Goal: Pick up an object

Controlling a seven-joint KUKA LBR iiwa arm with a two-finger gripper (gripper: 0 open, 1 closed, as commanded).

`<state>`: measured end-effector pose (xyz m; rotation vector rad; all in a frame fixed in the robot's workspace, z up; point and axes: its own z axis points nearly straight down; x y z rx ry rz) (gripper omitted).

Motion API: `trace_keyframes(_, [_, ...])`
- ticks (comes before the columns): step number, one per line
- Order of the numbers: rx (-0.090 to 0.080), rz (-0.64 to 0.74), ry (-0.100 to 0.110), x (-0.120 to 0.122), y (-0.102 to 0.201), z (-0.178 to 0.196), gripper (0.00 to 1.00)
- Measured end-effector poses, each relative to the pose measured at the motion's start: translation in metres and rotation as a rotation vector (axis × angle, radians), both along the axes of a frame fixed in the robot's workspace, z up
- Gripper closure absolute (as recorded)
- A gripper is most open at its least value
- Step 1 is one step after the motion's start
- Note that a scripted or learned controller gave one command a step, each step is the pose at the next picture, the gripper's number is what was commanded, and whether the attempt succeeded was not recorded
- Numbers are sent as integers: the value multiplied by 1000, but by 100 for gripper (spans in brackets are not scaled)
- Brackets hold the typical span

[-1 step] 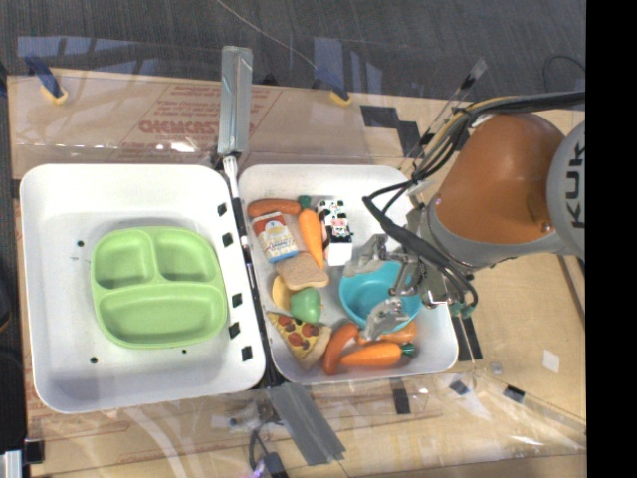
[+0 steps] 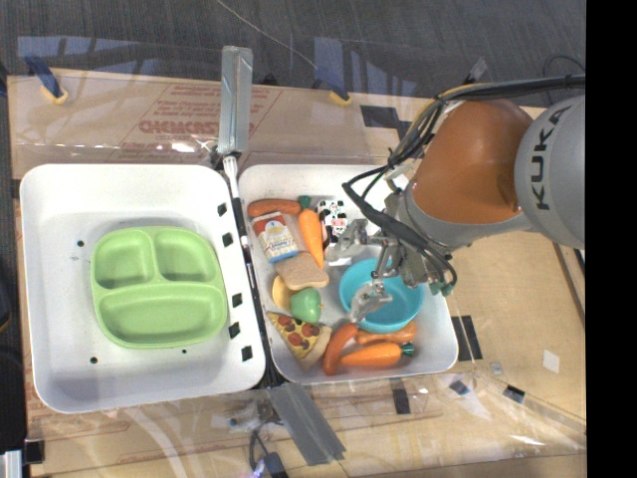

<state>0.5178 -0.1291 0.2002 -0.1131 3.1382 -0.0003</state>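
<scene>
Nearest in the right bin point(image 2: 438, 358): two carrots point(image 2: 373, 352) lying along the near wall, with a pizza slice point(image 2: 299, 335) just left of them. One row farther in, a blue bowl point(image 2: 383, 305) sits right of centre, with a green pear-like piece point(image 2: 307, 305) and a yellow piece beside it at left. The pincer point(image 2: 378, 289) hangs over the bowl, tips at or just inside its left rim; metal parts and cables clutter the spot, so whether it is spread or closed cannot be told, and nothing can be seen gripped in it. Farther still: bread slice point(image 2: 301, 272), upright carrot point(image 2: 312, 235), small carton point(image 2: 275, 239), sausage point(image 2: 273, 208) near the far-left corner, and a black-and-white cow toy point(image 2: 332, 215) by the far wall. The left bin point(image 2: 45, 267) carries a green divided plate point(image 2: 157, 285), well apart from the action.

Likely target is the bowl, judging from the pincer's position. To do the step well: straddle the rim wall with one tip inside and one outside, go down straight, and close firmly before lifting, since a thin curved rim slips easily. Keep clear of the carrots touching the bowl's near side. Lift vertically to avoid dragging neighbours. The wrist's orange band point(image 2: 468, 167) looms above the bin's right-far side on the desk point(image 2: 518, 297).
</scene>
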Motion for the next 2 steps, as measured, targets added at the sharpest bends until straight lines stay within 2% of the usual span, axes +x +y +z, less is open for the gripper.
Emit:
trace_keyframes(1, [1, -384, -9, -14, 1, -103, 0])
trace_keyframes(2, [2, -550, -11, 70, -7, -103, 0])
